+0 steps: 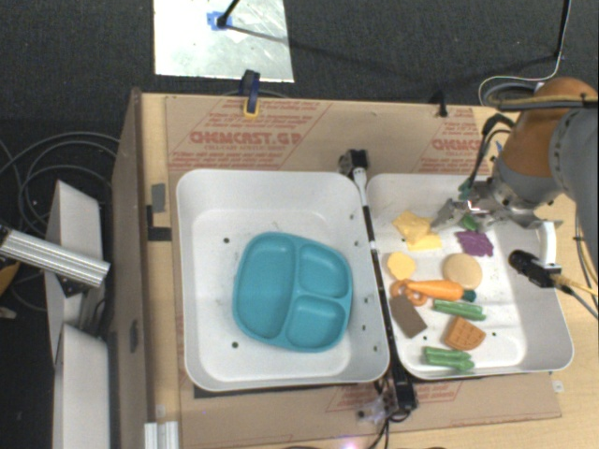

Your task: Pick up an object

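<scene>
We see the grey two-finger gripper (465,210) low in the right white plastic bin (547,330), can't tell its opening. Just below-right of the jaws sits a purple plastic grape cluster (475,242), long axis roughly left-right.

The arm (547,148) is running out past the right edge, so only its wrist end and part of the orange band are showing. Its gripper (465,210) is sitting too small and cluttered to tell how it is set. A green piece (475,212) is peeking out beneath the gripper, mostly covered. The brown spatula-like toy (408,314) is lying partly under the carrot (438,290). The cables (47,162) at the left are trailing off the frame, as is the metal bar (51,257).
</scene>
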You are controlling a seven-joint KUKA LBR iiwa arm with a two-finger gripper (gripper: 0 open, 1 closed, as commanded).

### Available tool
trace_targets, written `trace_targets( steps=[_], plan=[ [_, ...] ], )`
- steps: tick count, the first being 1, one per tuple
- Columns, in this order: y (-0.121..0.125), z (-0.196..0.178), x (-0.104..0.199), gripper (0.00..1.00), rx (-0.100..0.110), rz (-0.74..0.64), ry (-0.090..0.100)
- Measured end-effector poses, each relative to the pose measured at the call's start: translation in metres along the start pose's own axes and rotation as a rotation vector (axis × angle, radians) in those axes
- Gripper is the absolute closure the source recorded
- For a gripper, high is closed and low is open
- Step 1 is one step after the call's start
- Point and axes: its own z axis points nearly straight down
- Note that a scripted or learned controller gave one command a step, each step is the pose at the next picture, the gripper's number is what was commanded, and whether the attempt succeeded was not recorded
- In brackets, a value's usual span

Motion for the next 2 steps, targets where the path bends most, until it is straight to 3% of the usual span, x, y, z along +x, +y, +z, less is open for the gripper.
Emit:
trace_targets(
  steps=[1, 2],
  plan=[
    [-0.038, -0.002, -0.027, 0.0, 0.0, 0.007, -0.002],
    [0.0, -0.001, -0.025, 0.0, -0.001, 0.002, -0.001]
  ],
)
